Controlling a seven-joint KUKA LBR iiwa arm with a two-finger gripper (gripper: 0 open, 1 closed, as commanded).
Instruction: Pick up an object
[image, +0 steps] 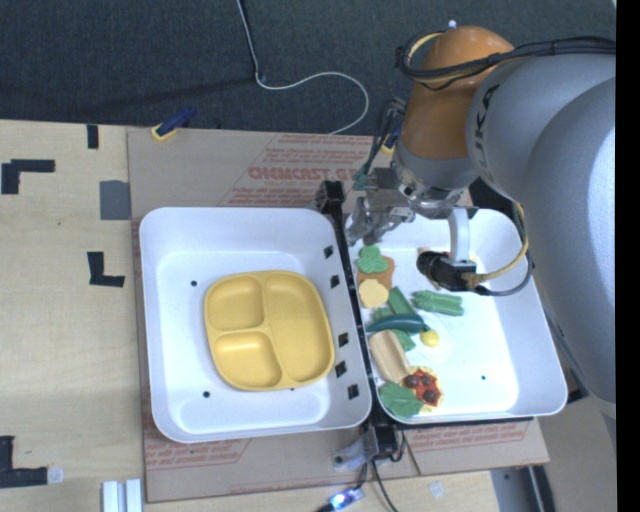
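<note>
One gripper (375, 222), its opening impossible to judge, hangs just above a green toy piece (373, 260) lying against the right bin's (520, 385) left wall.

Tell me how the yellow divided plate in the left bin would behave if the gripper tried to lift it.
The yellow plate looks like moulded plastic, so probably stiff and light. It lies flat in the left bin, with a low rim, so fingers may slip off. Wide and shallow, it should slide rather than tip.
</note>
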